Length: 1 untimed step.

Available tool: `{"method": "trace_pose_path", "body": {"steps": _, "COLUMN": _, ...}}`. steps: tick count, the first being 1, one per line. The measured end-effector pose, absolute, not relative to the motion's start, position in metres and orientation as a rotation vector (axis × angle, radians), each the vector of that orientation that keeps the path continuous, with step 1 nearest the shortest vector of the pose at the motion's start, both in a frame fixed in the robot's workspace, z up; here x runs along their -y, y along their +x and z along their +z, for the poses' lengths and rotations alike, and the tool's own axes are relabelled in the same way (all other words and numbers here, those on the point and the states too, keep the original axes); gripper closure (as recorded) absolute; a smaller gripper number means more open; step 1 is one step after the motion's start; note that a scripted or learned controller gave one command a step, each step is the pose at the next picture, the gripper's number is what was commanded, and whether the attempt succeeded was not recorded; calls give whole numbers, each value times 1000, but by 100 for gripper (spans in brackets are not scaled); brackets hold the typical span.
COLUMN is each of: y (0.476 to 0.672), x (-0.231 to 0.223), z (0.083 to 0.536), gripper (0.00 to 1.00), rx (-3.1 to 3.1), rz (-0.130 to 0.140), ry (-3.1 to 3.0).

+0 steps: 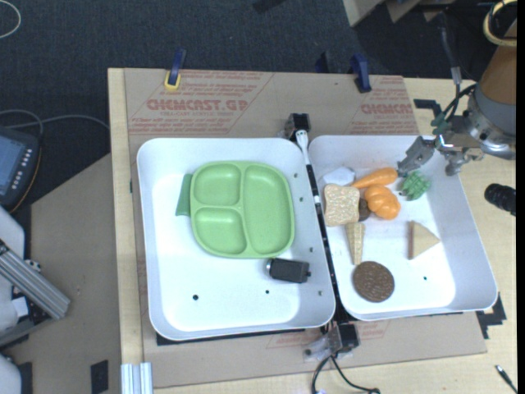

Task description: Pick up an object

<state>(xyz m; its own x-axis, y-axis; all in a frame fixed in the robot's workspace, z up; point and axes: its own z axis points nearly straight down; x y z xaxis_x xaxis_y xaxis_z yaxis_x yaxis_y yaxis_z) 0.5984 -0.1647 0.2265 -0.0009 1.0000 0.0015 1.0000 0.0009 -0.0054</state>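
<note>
We see no single named target, so we take the loose food-shaped pieces in the right shallow white bin (459,245) as the things to pick. Nearest the tool (429,156) lies a small green leafy piece like broccoli (415,186), close to the bin's upper right wall. Left of it an orange carrot-shaped piece (376,177) lies slanted, and just below that sits a rounder orange lump (383,203). A tan square slice like bread (340,205) lies near the bin's left wall, with a small white piece (339,175) above it and a pale cone-like wedge (354,241) below. A round dark brown disc like a cookie (374,281) rests near the bin's front, and a tan triangular wedge (422,240) lies to its upper right.

The tool hangs over the upper right corner of this bin, just above the green piece. Its 2 fingers look spread apart, with nothing between them.

The left shallow white bin (164,220) carries a light green plate with 3 compartments (243,208) and a small black rectangular block (288,270) just below the plate's lower right edge.

Both bins sit side by side on the counter (246,97), a brown board printed with red lettering, held at its far edge by a yellow clamp (173,79) and a blue clamp (359,72). Around it we see dark carpet (123,23) and a cable at the upper left.
</note>
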Motion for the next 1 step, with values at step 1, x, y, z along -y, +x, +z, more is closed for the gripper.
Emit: {"method": "trace_pose_path", "body": {"steps": 1, "y": 594, "x": 173, "z": 177, "gripper": 0, "rx": 2216, "rz": 5, "ry": -2218}}
